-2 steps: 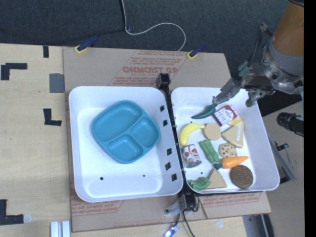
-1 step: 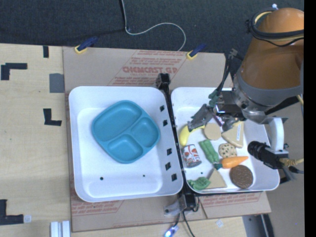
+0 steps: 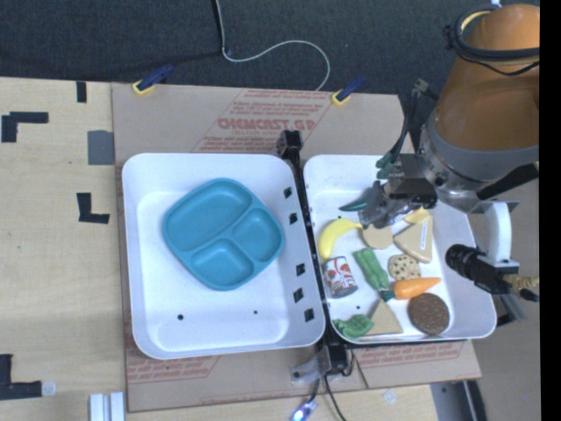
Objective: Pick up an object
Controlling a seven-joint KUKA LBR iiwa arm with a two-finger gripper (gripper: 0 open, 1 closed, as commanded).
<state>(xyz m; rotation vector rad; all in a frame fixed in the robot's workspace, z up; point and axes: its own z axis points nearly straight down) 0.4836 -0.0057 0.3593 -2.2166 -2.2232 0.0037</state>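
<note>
Looking down, we saw the gripper low in the right bin, over the banana and tan slice. We could not tell how it was set. We judged it should descend straight on one piece, avoiding neighbours.

A light wooden bench carries a sheet of brown cardboard printed with red lettering, clamped at its far edge by two yellow-and-blue clips. Black angular marks sit on the bare wood to the left. On the cardboard rest two shallow white bins side by side, touching along a black hinge strip: the left bin and the right bin. A thin cable loops over the dark surface beyond the bench, possibly carpet.
</note>
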